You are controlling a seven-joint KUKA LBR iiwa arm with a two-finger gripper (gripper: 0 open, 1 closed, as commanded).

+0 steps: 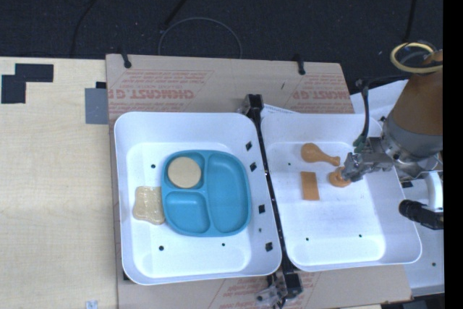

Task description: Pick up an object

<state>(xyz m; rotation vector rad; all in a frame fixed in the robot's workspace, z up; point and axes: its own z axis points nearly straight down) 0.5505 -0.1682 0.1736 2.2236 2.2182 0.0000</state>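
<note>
The gripper (352, 168) is low in the right bin (362, 250), at the right middle of the frame. It is just above a small orange piece (339, 179); I cannot tell if it touches or holds this piece. A tan spoon (318, 153) lies just left of it, and an orange block (309, 186) is below the spoon. In the left bin (137, 134) there is a blue tray (217, 199) with a round cracker (184, 172) in its upper left compartment. A pale sponge (148, 205) touches the tray's left edge.
</note>
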